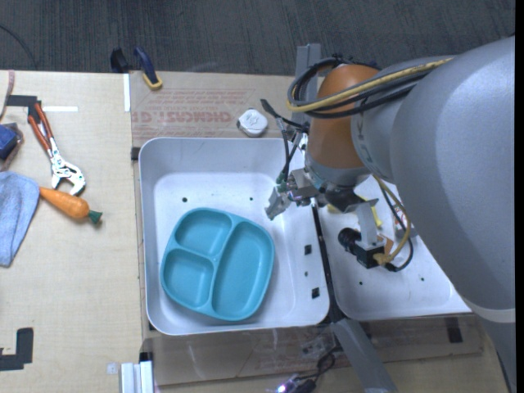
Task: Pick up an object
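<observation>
We see the gripper (pixel 278 201) low in the left bin (pixel 155 219), just beside the blue tray (pixel 217 262); whether it is open we cannot tell. The tray's shallow rim may slip free. Mirrored red lettering on the cardboard (pixel 196 113) is unreadable.

The arm (pixel 458 137) covers much of the right bin (pixel 393 289) and runs off the picture's right edge. Left of the left bin (pixel 151 219), a blue cloth (pixel 15 215) is cut by the edge — so is a dark object (pixel 6 142) above it, perhaps a tool. The gripper (pixel 278 201) is too small to read.
</observation>
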### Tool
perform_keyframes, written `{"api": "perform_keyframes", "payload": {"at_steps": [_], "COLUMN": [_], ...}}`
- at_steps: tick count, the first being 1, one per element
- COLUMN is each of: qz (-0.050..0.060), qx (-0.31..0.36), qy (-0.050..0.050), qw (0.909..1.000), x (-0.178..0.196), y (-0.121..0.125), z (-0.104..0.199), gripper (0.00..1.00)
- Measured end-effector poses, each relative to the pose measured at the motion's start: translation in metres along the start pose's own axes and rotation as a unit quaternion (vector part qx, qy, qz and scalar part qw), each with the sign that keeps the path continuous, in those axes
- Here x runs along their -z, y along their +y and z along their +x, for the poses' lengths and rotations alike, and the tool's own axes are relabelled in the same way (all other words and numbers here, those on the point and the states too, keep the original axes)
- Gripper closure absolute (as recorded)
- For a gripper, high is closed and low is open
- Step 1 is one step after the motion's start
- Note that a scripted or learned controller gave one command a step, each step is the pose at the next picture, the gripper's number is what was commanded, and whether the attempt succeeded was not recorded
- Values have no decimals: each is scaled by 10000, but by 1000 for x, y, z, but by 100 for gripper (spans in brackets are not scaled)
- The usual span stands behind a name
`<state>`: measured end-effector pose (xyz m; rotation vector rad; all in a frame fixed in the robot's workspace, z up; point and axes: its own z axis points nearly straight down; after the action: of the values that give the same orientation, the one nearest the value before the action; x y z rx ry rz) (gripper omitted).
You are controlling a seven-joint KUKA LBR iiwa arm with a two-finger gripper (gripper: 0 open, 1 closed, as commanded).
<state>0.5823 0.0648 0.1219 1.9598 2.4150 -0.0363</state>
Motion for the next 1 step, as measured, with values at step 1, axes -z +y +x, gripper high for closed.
{"api": "perform_keyframes", "payload": {"at_steps": [1], "qz": [3], "qx": [-111], "qy": [0], "qw": [9999], "x": [-1], "y": [5], "z": [0], "gripper": [0]}}
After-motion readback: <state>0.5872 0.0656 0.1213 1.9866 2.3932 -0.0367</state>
